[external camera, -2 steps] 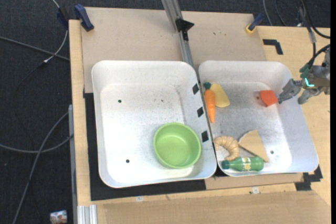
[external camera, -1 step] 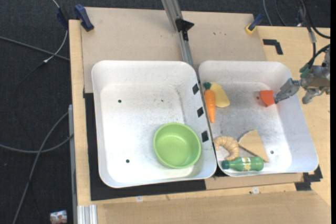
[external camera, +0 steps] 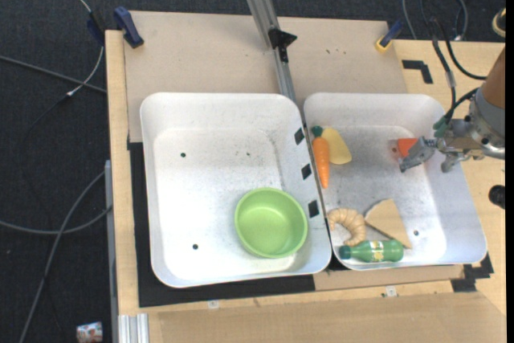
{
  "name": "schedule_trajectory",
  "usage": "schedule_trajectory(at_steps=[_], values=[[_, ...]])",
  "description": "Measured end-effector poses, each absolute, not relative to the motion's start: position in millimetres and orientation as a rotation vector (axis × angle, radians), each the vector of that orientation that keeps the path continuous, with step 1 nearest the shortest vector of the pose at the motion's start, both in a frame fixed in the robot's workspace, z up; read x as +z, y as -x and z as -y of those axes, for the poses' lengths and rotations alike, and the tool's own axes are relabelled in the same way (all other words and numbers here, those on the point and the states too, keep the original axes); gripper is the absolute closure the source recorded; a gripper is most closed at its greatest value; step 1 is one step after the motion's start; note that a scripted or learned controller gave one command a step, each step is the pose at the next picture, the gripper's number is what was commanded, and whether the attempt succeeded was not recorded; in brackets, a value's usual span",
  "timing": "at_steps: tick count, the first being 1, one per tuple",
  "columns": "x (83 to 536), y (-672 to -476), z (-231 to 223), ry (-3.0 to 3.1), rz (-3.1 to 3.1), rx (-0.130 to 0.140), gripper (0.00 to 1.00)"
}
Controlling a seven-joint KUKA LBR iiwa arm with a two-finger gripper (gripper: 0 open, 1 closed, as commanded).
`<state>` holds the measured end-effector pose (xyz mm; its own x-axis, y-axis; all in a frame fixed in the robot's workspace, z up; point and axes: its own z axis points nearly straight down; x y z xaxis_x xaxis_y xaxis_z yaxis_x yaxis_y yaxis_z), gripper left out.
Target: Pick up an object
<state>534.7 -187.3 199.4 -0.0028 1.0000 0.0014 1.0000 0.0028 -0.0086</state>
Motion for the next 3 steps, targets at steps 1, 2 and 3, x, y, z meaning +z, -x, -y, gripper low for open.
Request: schedule_trajectory(at_steps=[1,2,3], values=[[135.4,-539.3,186.6,2.213,2.219,0.009,0.0],[90.5,-538.2,185.3,2.214,2.22,0.007,0.0],[100.2,-539.5,184.7,2.211,2.222,0.008,1.0]])
